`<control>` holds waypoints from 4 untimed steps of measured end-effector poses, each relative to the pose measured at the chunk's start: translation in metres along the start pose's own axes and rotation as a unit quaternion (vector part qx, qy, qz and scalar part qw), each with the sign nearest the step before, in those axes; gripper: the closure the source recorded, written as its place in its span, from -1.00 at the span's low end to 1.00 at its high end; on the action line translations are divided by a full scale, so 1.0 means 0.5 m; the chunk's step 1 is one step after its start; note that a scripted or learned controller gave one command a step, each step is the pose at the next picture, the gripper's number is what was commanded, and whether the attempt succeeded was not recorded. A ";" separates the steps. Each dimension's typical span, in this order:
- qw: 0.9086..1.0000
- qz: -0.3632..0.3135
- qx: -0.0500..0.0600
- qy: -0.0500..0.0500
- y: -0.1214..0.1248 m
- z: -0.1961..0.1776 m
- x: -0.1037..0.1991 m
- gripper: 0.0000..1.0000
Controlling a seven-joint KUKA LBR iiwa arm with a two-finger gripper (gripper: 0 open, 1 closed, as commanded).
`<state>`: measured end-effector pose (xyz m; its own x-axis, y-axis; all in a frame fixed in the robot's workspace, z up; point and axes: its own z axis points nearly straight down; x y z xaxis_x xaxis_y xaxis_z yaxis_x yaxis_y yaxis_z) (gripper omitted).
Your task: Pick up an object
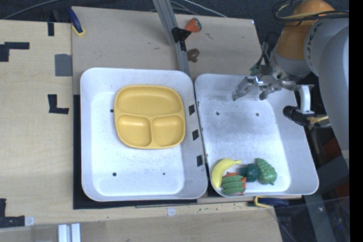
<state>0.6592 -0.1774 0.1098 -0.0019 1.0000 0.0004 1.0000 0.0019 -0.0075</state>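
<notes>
Toys: none in the gripper (249, 89); jaws spread open, empty, over the right bin's (295, 139) far end. Banana (222, 169), carrot (232, 183), teal piece (250, 172) and green veg (265, 170) cluster at its near edge. Yellow tray (150, 116) sits in left bin (96, 139).

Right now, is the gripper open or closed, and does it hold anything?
Gripper: open, holding nothing, above the far end of the right bin.

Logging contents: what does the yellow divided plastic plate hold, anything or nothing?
Nothing. The yellow divided plastic plate in the left white bin shows three bare compartments.
</notes>
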 end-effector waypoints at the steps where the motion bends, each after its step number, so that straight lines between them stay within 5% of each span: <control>1: 1.000 -0.001 -0.003 -0.001 0.004 -0.030 0.000 1.00; 3: 1.000 0.000 -0.006 -0.001 0.003 -0.265 -0.001 1.00; 4: 1.000 -0.002 -0.004 0.000 -0.018 -0.279 0.111 1.00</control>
<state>0.6510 -0.1218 0.2494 -0.0060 1.0000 0.0012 1.0000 0.0060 -0.0002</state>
